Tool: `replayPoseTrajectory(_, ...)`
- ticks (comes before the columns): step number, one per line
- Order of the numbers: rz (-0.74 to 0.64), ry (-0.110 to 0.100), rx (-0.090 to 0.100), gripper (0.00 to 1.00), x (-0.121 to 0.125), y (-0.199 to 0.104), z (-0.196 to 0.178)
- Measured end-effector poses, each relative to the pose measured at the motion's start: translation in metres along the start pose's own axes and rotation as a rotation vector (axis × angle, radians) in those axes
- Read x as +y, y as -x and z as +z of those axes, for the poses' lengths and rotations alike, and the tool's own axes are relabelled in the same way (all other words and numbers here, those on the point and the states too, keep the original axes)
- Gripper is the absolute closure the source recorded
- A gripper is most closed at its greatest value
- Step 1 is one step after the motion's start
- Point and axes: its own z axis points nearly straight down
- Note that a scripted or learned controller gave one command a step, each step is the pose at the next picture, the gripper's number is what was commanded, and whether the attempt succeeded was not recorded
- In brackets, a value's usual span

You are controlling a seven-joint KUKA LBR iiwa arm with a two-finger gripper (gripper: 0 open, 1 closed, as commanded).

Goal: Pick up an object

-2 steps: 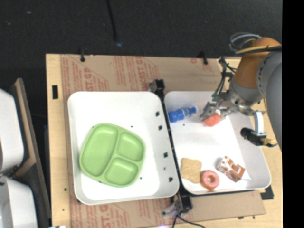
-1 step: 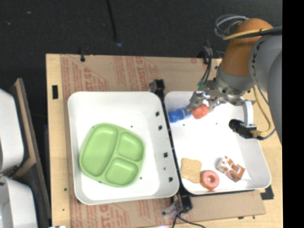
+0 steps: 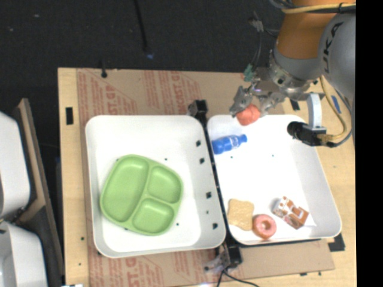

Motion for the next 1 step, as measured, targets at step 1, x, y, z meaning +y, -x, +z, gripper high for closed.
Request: replayPoseTrajectory(1,-0.001,-0.014,0.001,1.0,0.0307,-0.0807,0.0409)
